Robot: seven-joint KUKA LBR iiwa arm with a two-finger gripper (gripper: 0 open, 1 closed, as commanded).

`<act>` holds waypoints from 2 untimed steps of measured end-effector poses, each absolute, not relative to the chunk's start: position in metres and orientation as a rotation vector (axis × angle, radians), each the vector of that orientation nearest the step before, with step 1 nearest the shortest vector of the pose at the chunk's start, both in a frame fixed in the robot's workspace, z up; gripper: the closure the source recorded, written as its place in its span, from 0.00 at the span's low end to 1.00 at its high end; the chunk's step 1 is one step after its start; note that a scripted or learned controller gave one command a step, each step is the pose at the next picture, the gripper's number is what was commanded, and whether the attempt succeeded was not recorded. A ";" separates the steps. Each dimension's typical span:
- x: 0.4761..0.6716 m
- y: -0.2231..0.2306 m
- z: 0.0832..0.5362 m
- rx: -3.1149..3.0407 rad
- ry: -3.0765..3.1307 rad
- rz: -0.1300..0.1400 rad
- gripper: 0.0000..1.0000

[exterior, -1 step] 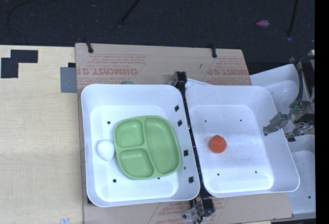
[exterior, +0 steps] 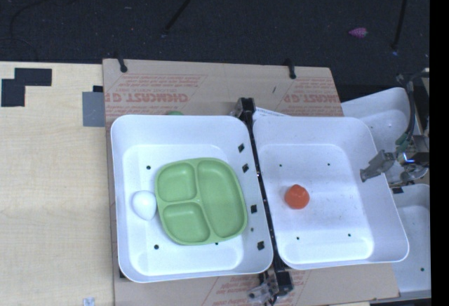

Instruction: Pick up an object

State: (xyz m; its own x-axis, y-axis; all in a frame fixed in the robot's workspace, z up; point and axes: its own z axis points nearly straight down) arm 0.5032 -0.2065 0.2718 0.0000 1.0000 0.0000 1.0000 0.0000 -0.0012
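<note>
We count one green three-compartment plastic plate (exterior: 200, 201), one white egg (exterior: 144, 204), one small orange-red object (exterior: 297, 196); tool (exterior: 393, 165) at right bin's (exterior: 330, 259) edge, grip state unclear.

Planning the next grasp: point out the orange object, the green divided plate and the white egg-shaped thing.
orange object (exterior: 297, 196), camera view, its top centre, right bin.
green divided plate (exterior: 200, 200), camera view, the meeting of its dividers, left bin.
white egg-shaped thing (exterior: 144, 204), camera view, its middle, beside the plate's left edge.

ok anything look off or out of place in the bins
Nothing stands out. The green divided plastic plate lies flat in the left bin with a white egg-shaped object touching it; a small orange object sits in the right bin.
</note>
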 end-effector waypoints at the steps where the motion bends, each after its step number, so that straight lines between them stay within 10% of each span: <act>1: 0.502 -0.209 0.228 -2.217 -2.216 0.005 0.00; 2: 0.500 -0.209 0.164 -2.216 -2.216 0.005 0.00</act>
State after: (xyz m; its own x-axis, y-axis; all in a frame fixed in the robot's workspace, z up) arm 0.4996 -0.2086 0.1638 0.0000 1.0000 0.0033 1.0000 0.0000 -0.0078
